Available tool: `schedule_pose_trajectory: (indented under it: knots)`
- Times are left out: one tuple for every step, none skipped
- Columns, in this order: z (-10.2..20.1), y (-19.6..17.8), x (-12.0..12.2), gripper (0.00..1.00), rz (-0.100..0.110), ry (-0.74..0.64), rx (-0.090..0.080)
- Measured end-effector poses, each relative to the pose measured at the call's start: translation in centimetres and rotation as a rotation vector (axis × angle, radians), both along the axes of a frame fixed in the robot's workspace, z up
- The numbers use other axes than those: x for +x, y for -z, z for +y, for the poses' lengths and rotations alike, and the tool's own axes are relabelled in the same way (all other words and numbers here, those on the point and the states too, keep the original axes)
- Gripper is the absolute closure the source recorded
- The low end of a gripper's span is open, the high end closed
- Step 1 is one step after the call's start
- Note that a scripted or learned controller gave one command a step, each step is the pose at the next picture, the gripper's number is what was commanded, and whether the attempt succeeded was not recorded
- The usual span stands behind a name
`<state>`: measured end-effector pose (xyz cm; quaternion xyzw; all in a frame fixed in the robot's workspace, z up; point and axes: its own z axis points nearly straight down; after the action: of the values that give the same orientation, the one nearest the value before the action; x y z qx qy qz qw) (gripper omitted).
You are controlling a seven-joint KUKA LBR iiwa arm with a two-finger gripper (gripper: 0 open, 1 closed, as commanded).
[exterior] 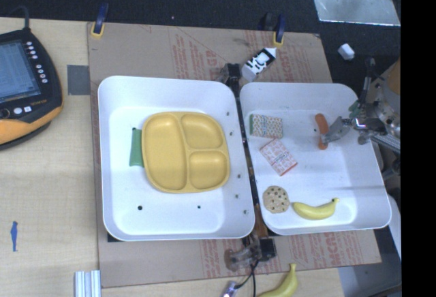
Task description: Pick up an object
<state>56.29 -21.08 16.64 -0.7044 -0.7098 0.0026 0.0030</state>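
The right bin (pixel 364 183) holds several small things. An orange-red sausage (pixel 320 127) lies near its back right, with a speckled green packet (pixel 266 126) and a pink patterned packet (pixel 278 156) to its left. A round cookie (pixel 275 199) and a yellow banana (pixel 314 208) rest near the front wall. My gripper (pixel 338 128) reaches in from the right edge, low over the bin, its tip just right of the sausage and close to it. I see nothing held in it.
In the left bin (pixel 116 152) a yellow divided plate (pixel 185 150) lies over a green piece (pixel 135 147). A teach pendant (pixel 20 88) sits at far left. A black-and-white object (pixel 259 62) lies behind the bins, and a second banana (pixel 283 283) in front.
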Motion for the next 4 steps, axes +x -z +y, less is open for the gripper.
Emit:
schedule_pose_trajectory:
  knots:
    - [0.2, 7.6, 4.9, 0.0, -0.002, 0.002, -0.001]
    - [3.2, 7.4, 6.4, 0.0, -0.006, 0.0, -0.003]
    - [0.2, 7.5, 7.6, 0.0, -0.006, 0.005, 0.0]
    - [0.1, 7.5, 6.5, 0.0, -0.004, 0.005, 0.001]
